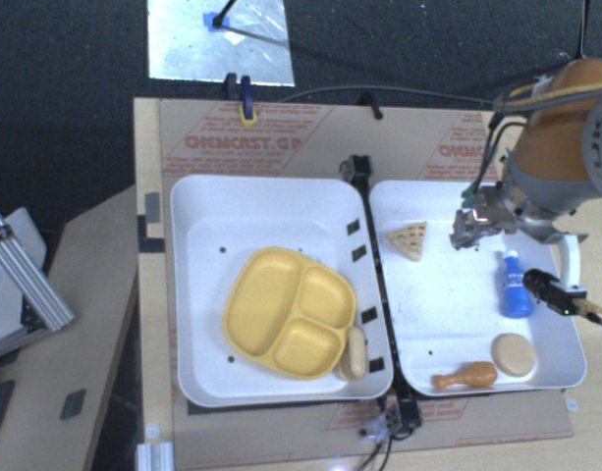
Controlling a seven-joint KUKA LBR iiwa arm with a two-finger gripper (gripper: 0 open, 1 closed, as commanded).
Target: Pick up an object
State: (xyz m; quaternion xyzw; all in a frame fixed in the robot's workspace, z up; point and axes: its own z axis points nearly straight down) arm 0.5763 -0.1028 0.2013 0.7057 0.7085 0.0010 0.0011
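Gripper (469,230): over the right white bin (575,361), near its back edge; whether open or closed, cannot tell.
Tan triangular wedge (410,239): just left of the gripper, back-left corner.
Blue bottle (515,287): right side, apart.
Front edge: round beige disc (515,353), orange drumstick (465,376).
Open room: bin's bare centre.
Left white bin (197,263): yellow sectioned plastic tray (289,312).
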